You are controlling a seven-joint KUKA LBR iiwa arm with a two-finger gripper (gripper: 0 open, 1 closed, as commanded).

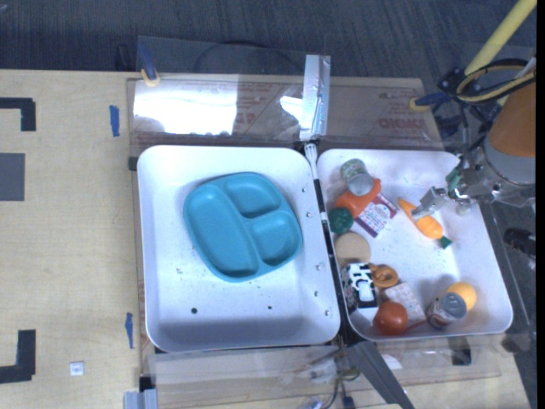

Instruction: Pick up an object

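Note:
My gripper (444, 194) hangs over the upper right part of the right bin (498, 267), below the arm's orange band (518, 122). Just below and left of it lies an orange carrot toy with a green tip (428, 222); whether they touch is unclear. Further left are a small can (355, 175), an orange bottle (358, 199), a green piece (341, 221) and a maroon packet (375, 216). Along the bin's near side sit a red tomato (392, 318), a tin (443, 310) and a yellow-orange ball (462, 296).
The left bin (162, 254) holds a blue divided plate (243, 224). A beige round item (352, 247), a black-and-white item (361, 285) and a brown piece (384, 275) crowd the right bin's left side. A clear panel (221, 100) stands behind the bins; cables (477, 75) hang at upper right.

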